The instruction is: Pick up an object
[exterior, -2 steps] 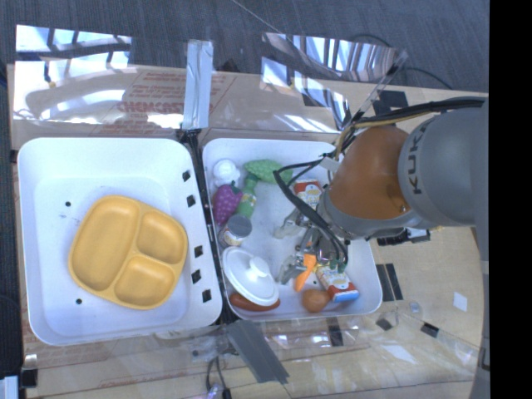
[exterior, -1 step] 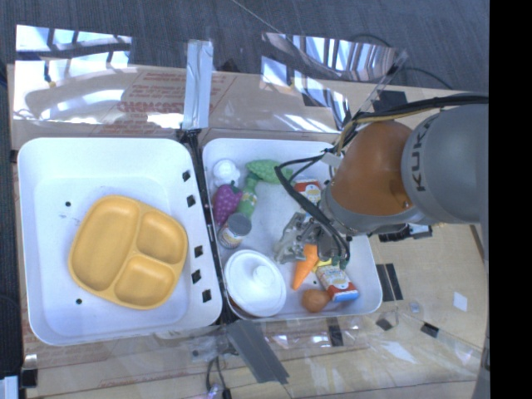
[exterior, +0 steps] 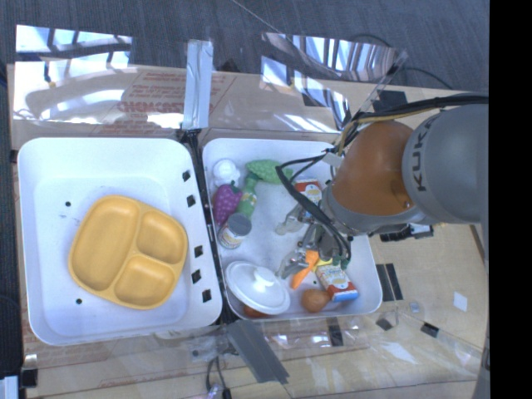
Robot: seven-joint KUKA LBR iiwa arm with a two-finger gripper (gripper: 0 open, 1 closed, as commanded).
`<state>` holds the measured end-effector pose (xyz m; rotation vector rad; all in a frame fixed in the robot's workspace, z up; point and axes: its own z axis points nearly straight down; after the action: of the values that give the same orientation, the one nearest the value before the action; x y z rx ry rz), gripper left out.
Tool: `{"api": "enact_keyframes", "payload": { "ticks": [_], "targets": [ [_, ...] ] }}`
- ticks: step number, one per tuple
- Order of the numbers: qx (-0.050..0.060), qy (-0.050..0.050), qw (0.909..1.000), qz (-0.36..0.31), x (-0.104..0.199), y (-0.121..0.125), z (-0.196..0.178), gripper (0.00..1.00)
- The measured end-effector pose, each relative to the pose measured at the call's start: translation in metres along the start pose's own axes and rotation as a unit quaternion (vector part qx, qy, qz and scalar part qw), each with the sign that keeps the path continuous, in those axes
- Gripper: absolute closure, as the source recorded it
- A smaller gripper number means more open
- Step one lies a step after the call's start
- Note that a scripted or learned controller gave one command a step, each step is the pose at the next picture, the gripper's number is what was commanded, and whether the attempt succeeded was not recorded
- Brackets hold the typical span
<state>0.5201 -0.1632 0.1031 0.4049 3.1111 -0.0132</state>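
Gripper [exterior: 301,241] down inside the right bin [exterior: 362,266], arm [exterior: 391,173] reaching in from the right, orange band above the wrist over the bin's right half. Two metal fingers [exterior: 293,221] visible, one toward the bin's middle, the other lower near the front; they stand apart, spread, with white bin floor showing between them. Nothing seen clamped between them.

Orange carrot-like piece [exterior: 304,270] lies just below the lower finger, touching or nearly so; cannot tell which. It sits beside the finger, not between the pair. Small carton with red and green print [exterior: 337,283] just right of the orange piece, against the bin's front-right corner. Brown round object [exterior: 313,300] in front of both, at the front wall.

White bowl with red underside [exterior: 257,290] at the front-left of the right bin, near the lower finger but apart from it. Purple grape bunch [exterior: 225,203] along the left wall, a small can or jar [exterior: 233,232] just below it. White round object [exterior: 224,170] in the far-left corner. Green leafy item [exterior: 262,173] at the far wall, left of the arm's cables. A red-and-white package [exterior: 309,191] partly hidden under the wrist.

Left bin [exterior: 50,173] holds a yellow divided plate [exterior: 126,250], three compartments, lying flat near the middle, well apart from the gripper.
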Motion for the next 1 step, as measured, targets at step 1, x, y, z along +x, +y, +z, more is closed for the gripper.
{"api": "enact_keyframes", "payload": {
  "ticks": [1],
  "targets": [
    [-0.004, 0.002, 1.0, -0.007, 0.0223, -0.0237, 0.0106, 0.0]
  ]
}}
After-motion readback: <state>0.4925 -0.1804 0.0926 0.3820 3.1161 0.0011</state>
